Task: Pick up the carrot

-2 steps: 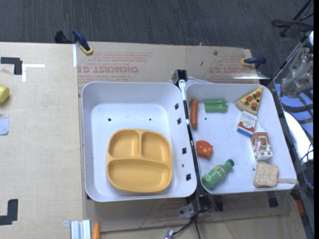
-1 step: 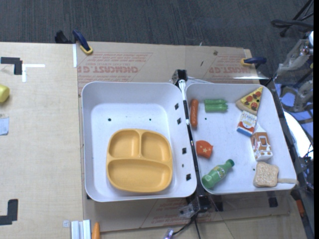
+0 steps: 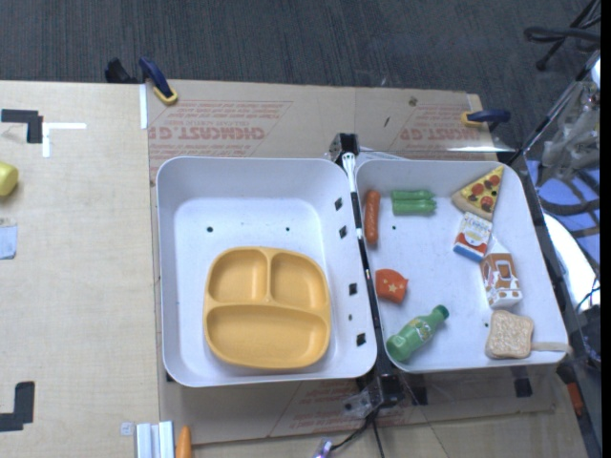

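Note:
The carrot is a short orange stick lying lengthwise in the right bin, tight against that bin's left wall near the far end. Nothing covers it or touches it from above. A green vegetable lies just to its right. A grey metal piece of the arm pokes in at the right edge of the view, outside the right bin's far right corner and well away from the carrot.
The right bin also holds a pizza slice, a red-and-white carton, a snack box, toast, a green bottle and a red piece. A yellow divided plate sits in the left bin.

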Controlling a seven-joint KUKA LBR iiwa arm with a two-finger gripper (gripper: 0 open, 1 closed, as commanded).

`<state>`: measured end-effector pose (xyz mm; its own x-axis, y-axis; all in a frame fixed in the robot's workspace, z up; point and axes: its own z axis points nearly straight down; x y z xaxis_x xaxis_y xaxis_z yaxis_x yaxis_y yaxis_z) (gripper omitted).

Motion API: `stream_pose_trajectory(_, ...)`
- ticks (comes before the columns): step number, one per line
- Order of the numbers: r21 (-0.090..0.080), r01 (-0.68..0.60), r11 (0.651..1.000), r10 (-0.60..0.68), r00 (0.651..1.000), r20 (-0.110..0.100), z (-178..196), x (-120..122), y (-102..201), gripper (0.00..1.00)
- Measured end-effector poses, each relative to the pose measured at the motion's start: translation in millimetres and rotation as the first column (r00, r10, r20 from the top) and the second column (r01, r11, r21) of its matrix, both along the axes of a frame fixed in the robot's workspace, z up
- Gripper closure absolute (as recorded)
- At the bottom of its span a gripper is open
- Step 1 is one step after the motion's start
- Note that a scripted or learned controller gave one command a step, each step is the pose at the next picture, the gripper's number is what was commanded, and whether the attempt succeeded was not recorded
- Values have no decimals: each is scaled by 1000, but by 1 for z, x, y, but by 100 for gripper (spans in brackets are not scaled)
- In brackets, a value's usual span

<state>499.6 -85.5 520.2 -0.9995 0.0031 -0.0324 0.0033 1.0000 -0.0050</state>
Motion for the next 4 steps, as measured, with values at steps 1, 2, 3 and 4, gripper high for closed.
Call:
stream_pose_trajectory(1, 0, 0, 1000, 0, 1000, 0, 0, 0, 0, 0)
stream_pose_trajectory(2, -1, -1, 1000, 1, 1000, 7, 10, 3, 0, 100)
stream_pose_trajectory(3, -1, -1, 1000, 1, 1000, 7, 10, 3, 0, 0)
stream_pose_trajectory(4, -3, -2, 1000, 2, 1000, 14, 20, 6, 0, 100)
